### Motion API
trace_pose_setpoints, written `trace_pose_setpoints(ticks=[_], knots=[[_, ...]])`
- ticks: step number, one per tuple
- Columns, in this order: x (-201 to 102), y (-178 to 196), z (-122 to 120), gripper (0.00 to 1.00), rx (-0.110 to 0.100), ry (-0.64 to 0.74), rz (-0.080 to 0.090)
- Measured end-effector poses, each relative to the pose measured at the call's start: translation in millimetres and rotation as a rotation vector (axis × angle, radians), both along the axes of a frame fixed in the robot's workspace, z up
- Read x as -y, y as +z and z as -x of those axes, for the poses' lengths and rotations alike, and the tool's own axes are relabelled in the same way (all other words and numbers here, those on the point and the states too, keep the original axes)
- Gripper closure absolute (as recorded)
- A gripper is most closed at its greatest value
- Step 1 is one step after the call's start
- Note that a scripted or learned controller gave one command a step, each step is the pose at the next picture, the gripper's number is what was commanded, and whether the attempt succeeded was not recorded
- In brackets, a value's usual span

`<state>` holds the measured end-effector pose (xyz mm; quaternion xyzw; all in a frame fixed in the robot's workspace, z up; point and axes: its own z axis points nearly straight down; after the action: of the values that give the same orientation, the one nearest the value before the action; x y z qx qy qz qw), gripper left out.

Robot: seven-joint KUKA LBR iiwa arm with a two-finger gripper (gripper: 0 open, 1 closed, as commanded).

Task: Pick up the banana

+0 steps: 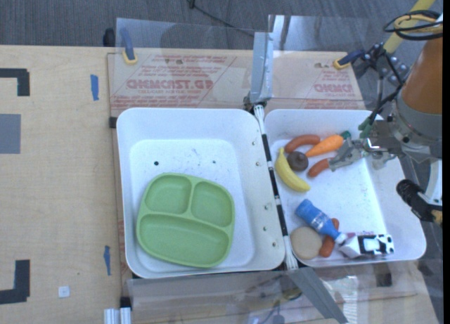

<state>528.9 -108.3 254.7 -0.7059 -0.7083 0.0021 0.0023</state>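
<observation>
Front of right bin: I see a black-and-white cow-patterned carton, a blue plastic bottle lying on its side, a flat tan round piece and a small orange-red sausage shape, all crowded at the near rim of the shallow white right bin; I judge they are simply heaped loose, not arranged.
Left bin: a pale green moulded plastic tray with three compartments lies flat in the shallow white left bin, well apart from the task's things.
Banana: the yellow curved plastic banana lies flat by the left wall of the right bin, just beside the divider, its upper end touching a dark brownish round fruit.
Neighbours: a smooth orange carrot with a green top and two red sausages sit just behind it; I reckon that crowding leaves the banana's near end the freer side to take.
Hand: my grey metal hand hangs over the far right of the bin, near the carrot's tip, well short of the banana; its fingers look parted and nothing sits between them.
Counter: light wood counter, matte, with blue tape marks.
</observation>
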Motion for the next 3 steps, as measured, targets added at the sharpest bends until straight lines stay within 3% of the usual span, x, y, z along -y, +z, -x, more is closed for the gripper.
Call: trace_pose_setpoints(ticks=[1, 2, 3], knots=[[-74, -73, 7, 0.0, 0.0, 0.206, -0.001], [-78, -73, -38, 0.0, 0.004, 0.252, 0.0], [-92, -73, -30, 0.0, 0.001, 0.243, -0.001]])
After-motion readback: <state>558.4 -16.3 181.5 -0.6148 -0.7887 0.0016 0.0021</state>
